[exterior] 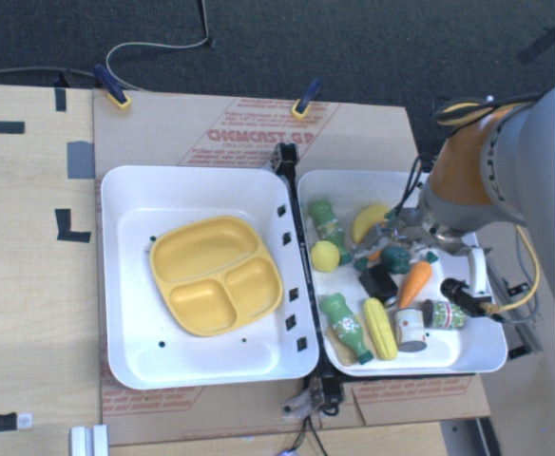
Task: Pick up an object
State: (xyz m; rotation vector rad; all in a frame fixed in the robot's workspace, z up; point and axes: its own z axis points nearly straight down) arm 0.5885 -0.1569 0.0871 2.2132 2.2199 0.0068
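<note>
The right bin [487, 354] holds several toy foods. Among them are a banana [368, 221], a lemon [325, 256], a carrot [413, 281], a corn cob [380, 329], a green bottle [323, 218] and another green bottle [346, 327]. My gripper [397, 247] is low in this bin, between the banana and the carrot, right over a small teal piece [396, 256] and a black block [378, 281]. The wrist covers what lies directly under it.
A yellow divided plate [216, 274] lies in the left bin [125, 350]. A small can [411, 331] and a tiny bottle [449, 313] sit near the right bin's front corner. A black divider [295, 255] separates the bins. Cables hang off the arm at the right.
</note>
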